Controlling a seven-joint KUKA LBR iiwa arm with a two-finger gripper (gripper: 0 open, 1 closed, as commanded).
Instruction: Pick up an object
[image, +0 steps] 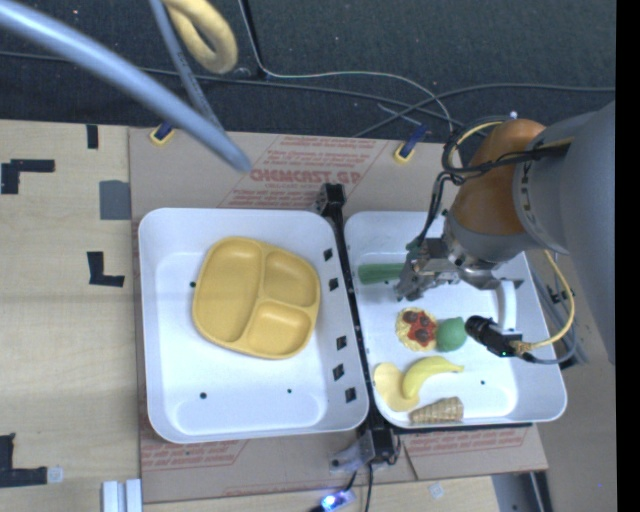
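The right bin (535, 395) holds several toy foods: a green cucumber-like piece (377, 271) at the upper left, a small pizza slice (416, 327), a green round piece (451, 334), a yellow banana (428, 374), a pale yellow piece (387, 384) and a waffle cone (438, 410). My gripper (418, 277) hangs low over the bin's upper part, just right of the cucumber-like piece and above the pizza slice. I see nothing between its fingers.
The left bin (165, 300) holds a yellow divided plate (256, 297). A black divider (345, 310) runs between the bins. Cables loop near the wrist and along the right bin's right side. A cardboard sheet (300, 165) lies under both bins.
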